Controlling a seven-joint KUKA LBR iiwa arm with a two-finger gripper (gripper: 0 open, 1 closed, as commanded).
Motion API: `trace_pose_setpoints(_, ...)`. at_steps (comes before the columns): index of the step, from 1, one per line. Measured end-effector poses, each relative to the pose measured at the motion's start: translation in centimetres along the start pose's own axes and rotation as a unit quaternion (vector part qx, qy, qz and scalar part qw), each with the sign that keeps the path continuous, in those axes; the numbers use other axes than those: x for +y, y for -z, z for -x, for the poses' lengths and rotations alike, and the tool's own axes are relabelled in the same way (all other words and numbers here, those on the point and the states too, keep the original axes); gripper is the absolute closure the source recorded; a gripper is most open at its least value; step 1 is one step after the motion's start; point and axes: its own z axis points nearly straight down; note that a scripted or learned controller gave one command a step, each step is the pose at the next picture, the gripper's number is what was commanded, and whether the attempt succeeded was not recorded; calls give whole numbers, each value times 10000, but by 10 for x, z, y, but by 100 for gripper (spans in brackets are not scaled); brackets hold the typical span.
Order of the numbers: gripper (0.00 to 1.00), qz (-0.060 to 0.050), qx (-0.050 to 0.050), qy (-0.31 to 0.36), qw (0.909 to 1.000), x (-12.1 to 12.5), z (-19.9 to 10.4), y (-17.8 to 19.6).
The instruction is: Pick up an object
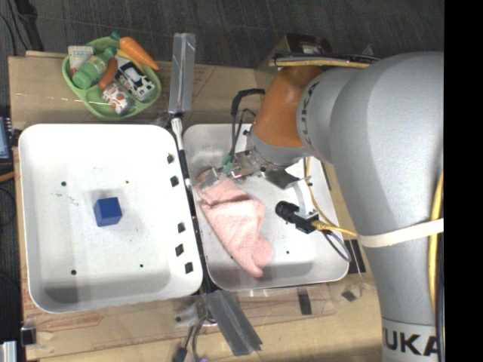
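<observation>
**Gripper at the top end of the pink cloth, right bin**

Seen from above. The gripper (225, 172) is low in the right bin (298, 251), at or just above the upper end of the pink cloth (238, 228). The cloth lies crumpled along the bin's left side and runs down towards the near wall. I cannot tell whether the gripper is open or closed, since the wrist and the orange band hide most of it. I also cannot see any cloth pinched in it, so I do not count the cloth as held. A blue cube (108, 211) sits alone in the left bin (143, 164), well apart from the arm. A green bowl (90, 110) of toy food stands on the worktop (219, 78) behind the bins.

Risks as I judge them:
- The gripper may catch only a thin fold at the cloth's edge, and soft fabric could slide out on the lift.
- The gripper is close to the divider between the bins, so a slight sideways error could bring it against that wall.
- If the cloth comes up only partly, its trailing end could drag over the rim.
</observation>
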Motion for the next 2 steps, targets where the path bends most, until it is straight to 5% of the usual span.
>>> trace_pose_setpoints(1,100,-12,-1,0,10000,0,0,10)
trace_pose_setpoints(2,100,-3,0,-210,9998,57,-32,121)
